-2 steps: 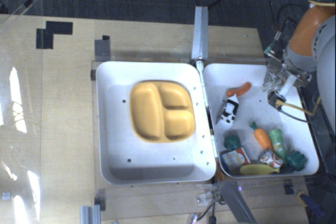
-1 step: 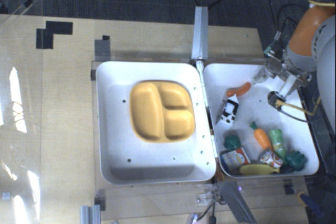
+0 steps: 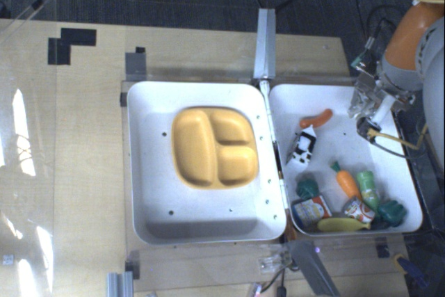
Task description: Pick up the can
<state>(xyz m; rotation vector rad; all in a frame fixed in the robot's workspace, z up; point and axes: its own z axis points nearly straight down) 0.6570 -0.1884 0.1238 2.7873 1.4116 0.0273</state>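
Toys crowd the right bin's near end; its middle lies open.

The can is a small cylindrical tin with a red-and-white printed label, lying tipped on its side in the right-hand white bin, toward the bin's 5 o'clock corner. Its pale end faces roughly 7 o'clock. A green bottle lies just beside it at 1 o'clock, an orange carrot at 11 o'clock, a yellow banana touching at 7 o'clock, and a dark green item at 3 o'clock. Label details are too small to read.
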